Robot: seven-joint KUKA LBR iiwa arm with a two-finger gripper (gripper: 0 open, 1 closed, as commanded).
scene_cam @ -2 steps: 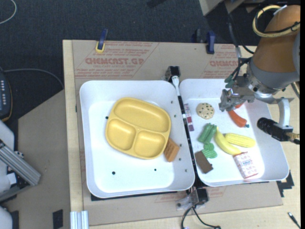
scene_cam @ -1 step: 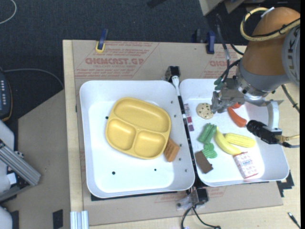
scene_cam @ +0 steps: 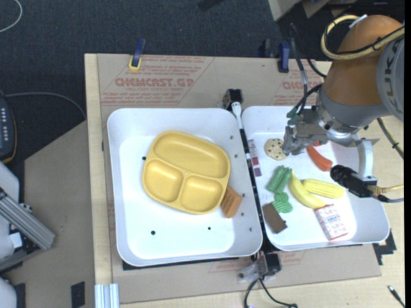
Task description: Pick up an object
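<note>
Over the right bin (scene_cam: 376, 226), the pincer (scene_cam: 294, 141) hangs beside the cookie (scene_cam: 275, 148), its grip state unclear, so it should descend straight and center well before closing.

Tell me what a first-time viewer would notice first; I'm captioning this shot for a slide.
The big yellow divided plate in the left bin draws the eye first. Next comes the orange-banded arm reaching in from the right, its gripper low over the right bin, near the cookie, banana and corn.
</note>
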